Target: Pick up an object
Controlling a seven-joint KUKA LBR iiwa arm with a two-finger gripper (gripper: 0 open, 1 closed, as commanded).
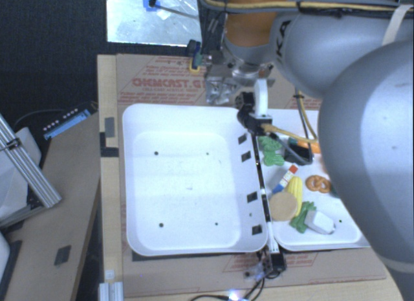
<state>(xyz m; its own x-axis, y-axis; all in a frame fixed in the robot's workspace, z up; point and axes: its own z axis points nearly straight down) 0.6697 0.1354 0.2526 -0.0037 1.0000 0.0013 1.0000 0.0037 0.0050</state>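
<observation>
Well, near right: a white block and a round tan disc lie in the right bin.
Middle: yellow corn and a green toy, packed close together.
Far: the claw hangs where the bins meet; wide or narrow, I can't tell.
Risk: it may bump the bin wall, or just push the crowded toys.
</observation>
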